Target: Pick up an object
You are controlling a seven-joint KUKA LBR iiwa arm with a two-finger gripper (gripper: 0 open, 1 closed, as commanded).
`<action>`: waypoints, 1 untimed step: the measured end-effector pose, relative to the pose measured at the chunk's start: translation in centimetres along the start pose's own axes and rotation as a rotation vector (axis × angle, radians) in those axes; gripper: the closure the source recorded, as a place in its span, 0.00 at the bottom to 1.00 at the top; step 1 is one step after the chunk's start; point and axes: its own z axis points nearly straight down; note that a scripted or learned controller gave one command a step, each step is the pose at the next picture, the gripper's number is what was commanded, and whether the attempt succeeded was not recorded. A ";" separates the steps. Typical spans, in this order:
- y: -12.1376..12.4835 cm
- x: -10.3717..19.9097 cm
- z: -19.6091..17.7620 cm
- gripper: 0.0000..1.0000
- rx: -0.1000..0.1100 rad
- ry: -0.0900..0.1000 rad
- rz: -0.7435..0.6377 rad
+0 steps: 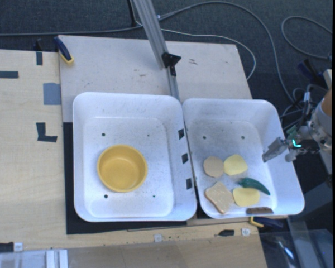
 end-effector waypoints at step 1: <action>0.0 0.0 0.0 0.00 0.000 0.000 0.000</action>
